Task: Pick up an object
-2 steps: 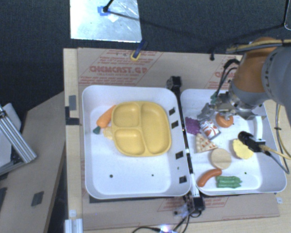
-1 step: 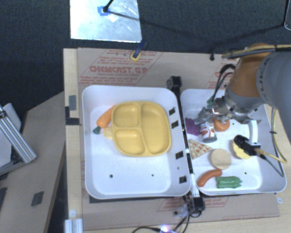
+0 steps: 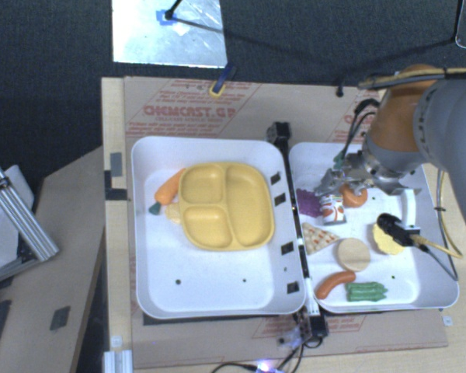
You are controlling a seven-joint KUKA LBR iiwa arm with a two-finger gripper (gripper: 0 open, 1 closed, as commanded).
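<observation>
two bins: shallow white plastic bins (image 3: pixel 151 286) side by side on brown cardboard-lined counter (image 3: pixel 186 107)
floor: dark carpet (image 3: pixel 46 68)
left bin: glossy yellow compartment plate (image 3: pixel 221 205)
hand (image 3: pixel 338 179): opening cannot be told

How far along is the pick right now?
Done: the gripper is down in the right bin, just above the purple piece and the small can. In hand: nothing visibly held. Left: gripping and lifting one; the sausage and green piece lie untouched.

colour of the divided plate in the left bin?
Yellow. The divided plate shows plainly in the camera view, in the left bin.
</observation>
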